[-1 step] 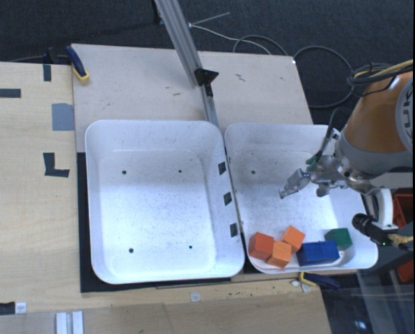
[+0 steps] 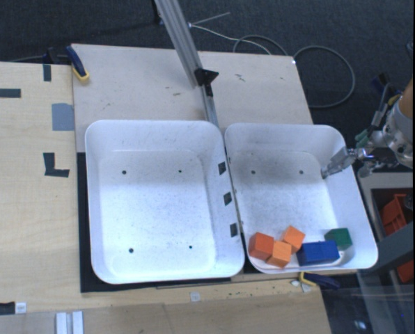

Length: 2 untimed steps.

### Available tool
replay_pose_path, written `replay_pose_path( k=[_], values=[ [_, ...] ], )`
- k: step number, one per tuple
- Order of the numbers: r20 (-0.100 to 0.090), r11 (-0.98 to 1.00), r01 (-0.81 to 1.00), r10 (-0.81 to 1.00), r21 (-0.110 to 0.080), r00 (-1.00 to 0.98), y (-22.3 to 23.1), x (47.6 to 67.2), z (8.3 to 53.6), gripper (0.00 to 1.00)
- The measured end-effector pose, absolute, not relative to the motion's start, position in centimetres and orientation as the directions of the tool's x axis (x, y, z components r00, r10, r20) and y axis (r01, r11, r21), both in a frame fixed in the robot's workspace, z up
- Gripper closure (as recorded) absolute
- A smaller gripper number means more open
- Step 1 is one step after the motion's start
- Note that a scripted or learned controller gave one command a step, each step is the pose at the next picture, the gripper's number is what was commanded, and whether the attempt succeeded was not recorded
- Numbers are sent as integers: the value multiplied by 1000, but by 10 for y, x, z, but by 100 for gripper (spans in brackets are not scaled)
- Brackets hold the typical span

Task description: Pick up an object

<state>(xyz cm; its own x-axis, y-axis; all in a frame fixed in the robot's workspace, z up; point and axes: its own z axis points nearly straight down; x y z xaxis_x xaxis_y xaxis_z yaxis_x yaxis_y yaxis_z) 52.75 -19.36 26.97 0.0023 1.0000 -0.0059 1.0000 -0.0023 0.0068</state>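
Three orange cubes (image 2: 262, 245) (image 2: 293, 237) (image 2: 280, 254) cluster in the near right corner of the right bin (image 2: 277, 186). A blue block (image 2: 317, 252) lies beside them, and a green block (image 2: 340, 238) sits just behind it against the bin's right wall. My gripper (image 2: 336, 162) hangs over the right rim of that bin, well behind the blocks and apart from them. Nothing shows in its grip. The arm's wrist (image 2: 395, 141) reaches in from the right edge.
The left bin (image 2: 103, 186) stands next to the right one, with black clips (image 2: 227, 197) along the shared wall. A slanted metal pole (image 2: 183, 37) rises behind the bins. Cables (image 2: 319, 54) lie at the back right. A blue-yellow clamp (image 2: 77, 64) rests at the back left.
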Motion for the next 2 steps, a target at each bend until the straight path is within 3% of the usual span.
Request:
replay_pose_path(
  k=[1,2],
  values=[
    [-3,4,1000,1000,7,-4,-193,572,324,0],
    [1,-2,1000,1000,-6,2,-193,501,291,0]
  ],
)
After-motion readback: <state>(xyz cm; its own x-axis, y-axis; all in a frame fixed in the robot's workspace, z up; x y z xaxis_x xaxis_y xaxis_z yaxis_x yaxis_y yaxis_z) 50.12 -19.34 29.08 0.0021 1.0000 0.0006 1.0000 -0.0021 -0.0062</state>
